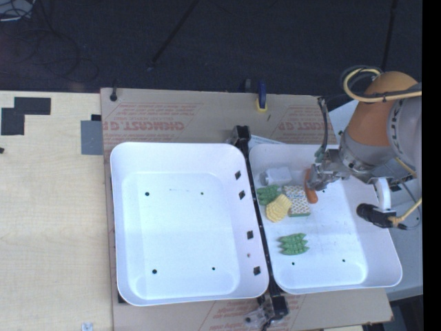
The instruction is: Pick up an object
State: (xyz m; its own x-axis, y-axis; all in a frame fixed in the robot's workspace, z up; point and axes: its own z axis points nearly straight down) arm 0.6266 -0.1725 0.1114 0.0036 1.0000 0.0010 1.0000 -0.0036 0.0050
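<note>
White plastic bins sit side by side on the bench, and the gripper (318, 178) hangs low over the far part of the right bin (372, 267), carried by the grey arm (386, 133) with its orange band. Whether anything is clamped cannot be told from this slanted overhead view: the tool is small and dark against the bin floor, and the state of its tip is not resolved.

Just below the gripper, touching or nearly touching it, lies a small orange-red piece (312, 196), possibly a toy carrot. To the gripper's left a cluster of objects huddles near the divider between the bins: a pale grey-white block (278, 176) farthest back, a checkered flat piece (298, 202) just beside the orange one, a yellow corn-like toy (278, 208) and a leafy green toy (267, 194) beyond that. Well apart from the gripper, toward the near side of the bin, a green pea pod (293, 244) lies alone.

As for progress, nothing appears lifted; every object looks to be resting on the bin floor. The approach seems made, with the tool down at the cluster's edge, so the grasp itself and the lift are probably what remains. The left bin (131, 185) plays no part yet.
</note>
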